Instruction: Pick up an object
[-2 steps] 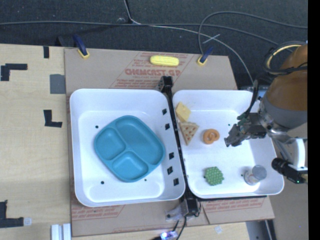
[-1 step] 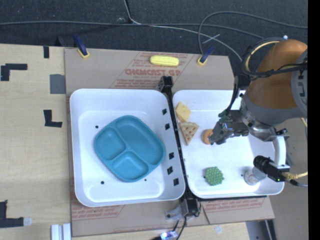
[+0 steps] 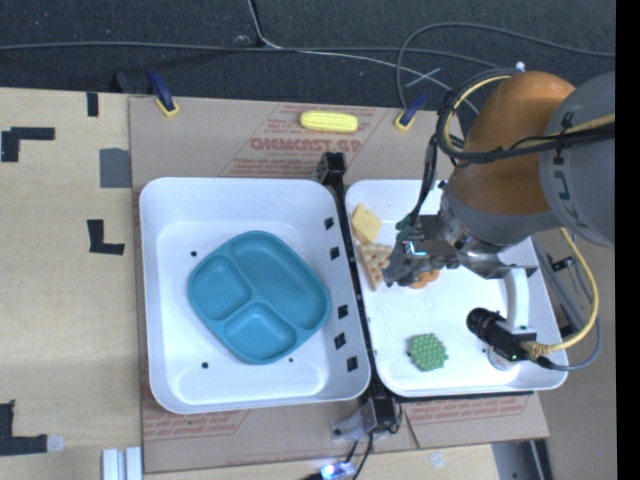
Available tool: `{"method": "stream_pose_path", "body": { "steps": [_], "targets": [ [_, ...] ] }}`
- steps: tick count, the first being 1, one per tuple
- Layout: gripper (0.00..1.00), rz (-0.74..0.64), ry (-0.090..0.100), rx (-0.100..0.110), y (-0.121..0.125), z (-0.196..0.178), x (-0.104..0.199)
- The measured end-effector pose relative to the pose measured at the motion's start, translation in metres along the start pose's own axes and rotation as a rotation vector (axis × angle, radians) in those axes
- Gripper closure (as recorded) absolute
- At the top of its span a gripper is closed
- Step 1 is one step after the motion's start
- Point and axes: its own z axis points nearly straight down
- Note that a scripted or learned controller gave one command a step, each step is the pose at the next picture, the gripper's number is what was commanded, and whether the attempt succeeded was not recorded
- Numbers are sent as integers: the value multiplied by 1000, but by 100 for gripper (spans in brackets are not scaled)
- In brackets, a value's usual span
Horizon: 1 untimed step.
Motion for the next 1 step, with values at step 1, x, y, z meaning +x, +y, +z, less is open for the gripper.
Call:
{"method": "stream_pose_path", "body": {
  "steps": [1],
  "targets": [
    [100, -2, 0, 1, 10, 8, 60]
  ]
}}
